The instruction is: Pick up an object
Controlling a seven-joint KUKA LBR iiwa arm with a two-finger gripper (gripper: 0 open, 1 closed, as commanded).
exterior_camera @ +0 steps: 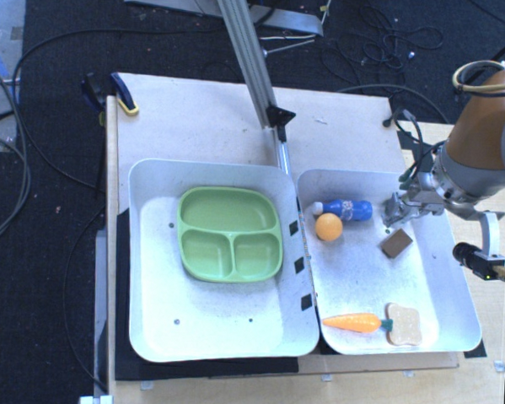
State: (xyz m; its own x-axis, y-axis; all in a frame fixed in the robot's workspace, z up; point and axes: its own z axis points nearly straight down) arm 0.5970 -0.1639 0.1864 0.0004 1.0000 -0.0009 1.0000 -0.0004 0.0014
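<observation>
Dark carpet floor point(48, 228), black cables point(40, 76) strewn; pale wooden bench point(198, 118); slanted metal pole point(248, 53).

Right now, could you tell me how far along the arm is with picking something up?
Done: the arm has reached into the right bin, with its gripper low over the brown block. In hand: nothing visibly; the block seems to lie just below the gripper rather than in it. Left: close on the block and lift it. The blue bottle, orange ball, carrot and bread slice lie untouched.
</observation>
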